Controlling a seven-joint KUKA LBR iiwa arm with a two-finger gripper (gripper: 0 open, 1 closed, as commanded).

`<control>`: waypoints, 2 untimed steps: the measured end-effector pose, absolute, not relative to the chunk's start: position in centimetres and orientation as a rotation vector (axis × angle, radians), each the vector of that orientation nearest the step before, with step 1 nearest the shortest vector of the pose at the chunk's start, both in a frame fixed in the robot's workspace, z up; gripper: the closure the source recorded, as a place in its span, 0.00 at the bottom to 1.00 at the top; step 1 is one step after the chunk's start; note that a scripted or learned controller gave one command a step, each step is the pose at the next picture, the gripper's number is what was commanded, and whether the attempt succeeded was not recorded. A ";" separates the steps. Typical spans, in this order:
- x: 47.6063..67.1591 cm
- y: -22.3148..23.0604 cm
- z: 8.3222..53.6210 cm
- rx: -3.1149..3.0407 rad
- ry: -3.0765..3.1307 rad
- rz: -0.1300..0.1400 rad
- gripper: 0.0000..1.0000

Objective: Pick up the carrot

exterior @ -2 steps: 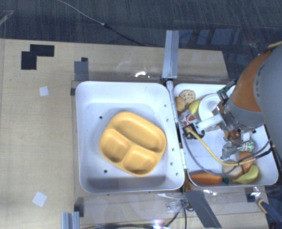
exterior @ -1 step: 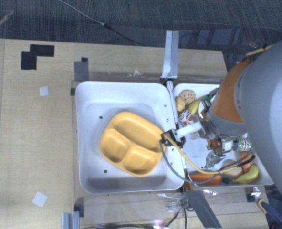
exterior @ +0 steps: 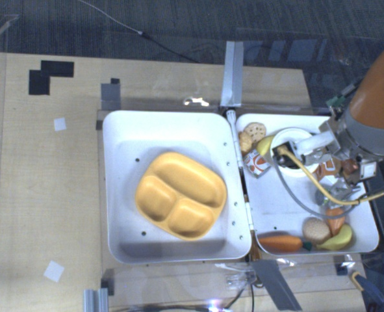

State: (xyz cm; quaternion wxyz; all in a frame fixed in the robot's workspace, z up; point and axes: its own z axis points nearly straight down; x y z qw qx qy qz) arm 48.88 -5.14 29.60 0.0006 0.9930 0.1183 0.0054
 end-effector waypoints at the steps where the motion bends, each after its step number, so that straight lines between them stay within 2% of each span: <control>1: 49.8 2.4 18.1 3.111 0.451 -0.009 0.00; 2: 57.9 -5.9 27.4 3.123 0.319 0.016 0.00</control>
